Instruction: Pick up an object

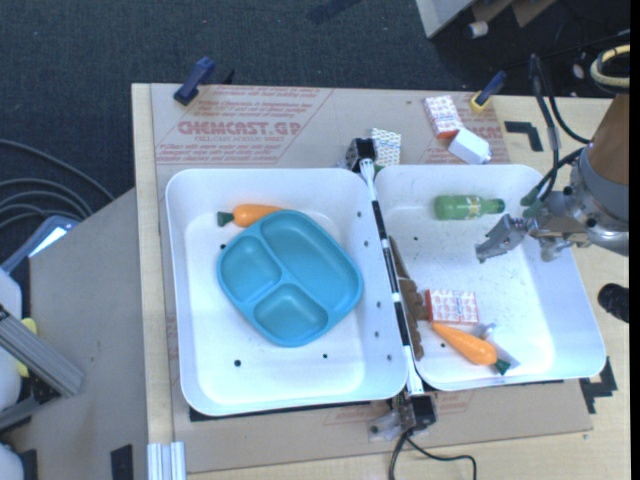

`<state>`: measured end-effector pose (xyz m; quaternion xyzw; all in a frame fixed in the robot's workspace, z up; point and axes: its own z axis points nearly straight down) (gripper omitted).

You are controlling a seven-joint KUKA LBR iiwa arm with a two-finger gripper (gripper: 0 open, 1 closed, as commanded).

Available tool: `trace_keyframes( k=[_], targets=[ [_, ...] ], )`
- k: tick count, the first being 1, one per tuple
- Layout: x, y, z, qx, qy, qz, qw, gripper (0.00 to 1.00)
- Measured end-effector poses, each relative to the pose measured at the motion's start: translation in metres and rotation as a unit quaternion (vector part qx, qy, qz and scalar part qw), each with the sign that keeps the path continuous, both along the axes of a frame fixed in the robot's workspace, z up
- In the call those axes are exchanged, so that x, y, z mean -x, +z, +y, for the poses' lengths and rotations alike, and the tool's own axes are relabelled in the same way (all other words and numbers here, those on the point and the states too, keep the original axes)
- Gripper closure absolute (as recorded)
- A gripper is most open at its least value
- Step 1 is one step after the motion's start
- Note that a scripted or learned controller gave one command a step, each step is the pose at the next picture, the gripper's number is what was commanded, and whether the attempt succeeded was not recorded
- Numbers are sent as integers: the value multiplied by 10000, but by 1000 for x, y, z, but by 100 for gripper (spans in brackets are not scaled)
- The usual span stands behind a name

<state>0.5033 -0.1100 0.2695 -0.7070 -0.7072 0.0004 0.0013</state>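
Dark carpet surrounds the surface, which bears two white bins. Over the right bin hangs the end effector, its fingers spread and holding nothing, so the pick is not yet done. Candidates lie below: a green bottle, a red-and-white box and an orange carrot. The left bin holds a blue divided plate and another carrot.
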Motion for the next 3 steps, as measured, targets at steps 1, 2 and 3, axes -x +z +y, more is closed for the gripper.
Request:
trace_keyframes(
  k=[1, 2, 3],
  targets=[
    [7, -169, -22, 5, -6, -9, 10000, 0],
    [7, -159, -22, 5, -7, -18, 10000, 100],
    [7, -159, -22, 4, -7, -16, 10000, 0]
  ],
)
